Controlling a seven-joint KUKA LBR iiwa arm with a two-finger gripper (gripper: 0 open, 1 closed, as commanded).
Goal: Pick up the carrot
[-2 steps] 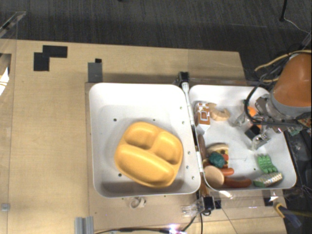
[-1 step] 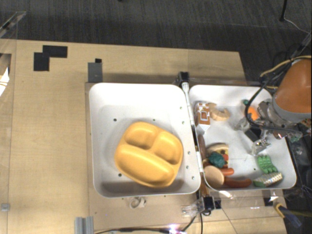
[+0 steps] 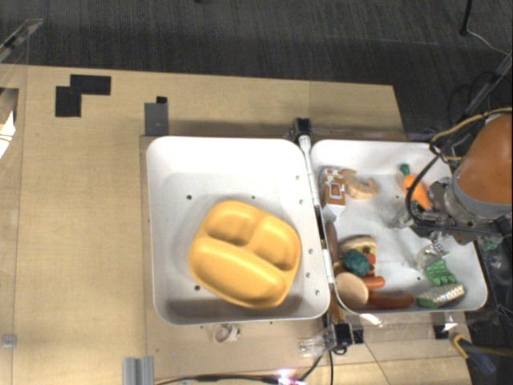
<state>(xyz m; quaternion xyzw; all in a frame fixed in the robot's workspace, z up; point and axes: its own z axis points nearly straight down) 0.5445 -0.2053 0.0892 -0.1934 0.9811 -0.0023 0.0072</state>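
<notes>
1. Pincer (image 3: 422,221) hangs over the right white bin (image 3: 385,152), below the orange-banded arm (image 3: 489,167); whether its tips are spread or pressed together cannot be told.
2. Carrot (image 3: 413,184), orange with a green top, lies in the right bin's upper right part, just above and beside the pincer, partly behind cables.
3. Left of the carrot lie a brown-and-white box (image 3: 334,187) and a pale piece (image 3: 361,187).
4. Along the right bin's lower edge sit a green toy (image 3: 439,273), a sausage (image 3: 390,300) and other play food.
5. Left white bin (image 3: 172,175) on the worktop (image 3: 72,239) holds a large yellow bread-like lump (image 3: 244,253).
</notes>
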